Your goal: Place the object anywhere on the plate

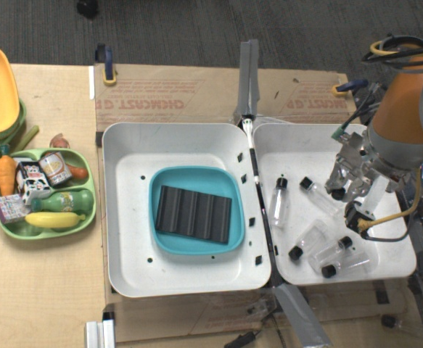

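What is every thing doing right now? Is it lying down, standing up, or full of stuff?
Dark grey ribbed block: lying flat on the teal square plate.
Long clear plastic tube with a black cap: lying on its side in the right white bin.
Short clear black-capped vials: lying down near that bin's front.
Two-finger gripper: low over the right white bin.
Green divided tray: filled with toy food.

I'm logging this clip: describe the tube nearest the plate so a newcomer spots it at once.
Start at the white bin on the view's right. Along its left wall lies a clear tube with a black cap at its far end. It lies alone; the other tubes cluster toward the bin's front right.
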{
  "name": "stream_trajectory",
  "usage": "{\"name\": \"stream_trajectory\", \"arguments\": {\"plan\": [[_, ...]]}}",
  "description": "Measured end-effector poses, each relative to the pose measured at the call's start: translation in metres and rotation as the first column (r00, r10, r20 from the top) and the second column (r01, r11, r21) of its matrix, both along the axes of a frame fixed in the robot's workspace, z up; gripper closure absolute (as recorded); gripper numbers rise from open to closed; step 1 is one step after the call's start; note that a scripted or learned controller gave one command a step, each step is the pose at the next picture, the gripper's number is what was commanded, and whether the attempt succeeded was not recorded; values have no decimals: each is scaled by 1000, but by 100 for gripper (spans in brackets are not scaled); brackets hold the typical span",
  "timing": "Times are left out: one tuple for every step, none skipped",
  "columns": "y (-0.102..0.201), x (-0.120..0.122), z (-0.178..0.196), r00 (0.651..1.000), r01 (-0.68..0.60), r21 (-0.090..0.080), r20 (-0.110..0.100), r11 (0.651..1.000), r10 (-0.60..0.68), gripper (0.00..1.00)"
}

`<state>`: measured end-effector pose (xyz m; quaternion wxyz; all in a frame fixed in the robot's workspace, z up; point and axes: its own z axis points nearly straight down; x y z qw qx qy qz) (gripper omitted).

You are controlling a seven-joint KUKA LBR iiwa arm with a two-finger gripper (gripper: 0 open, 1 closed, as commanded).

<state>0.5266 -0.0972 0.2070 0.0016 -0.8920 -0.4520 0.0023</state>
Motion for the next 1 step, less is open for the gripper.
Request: {"name": "stream_trajectory", "arguments": {"plan": [[0, 0, 0, 1000, 0, 0, 0, 1000, 0, 0]]}}
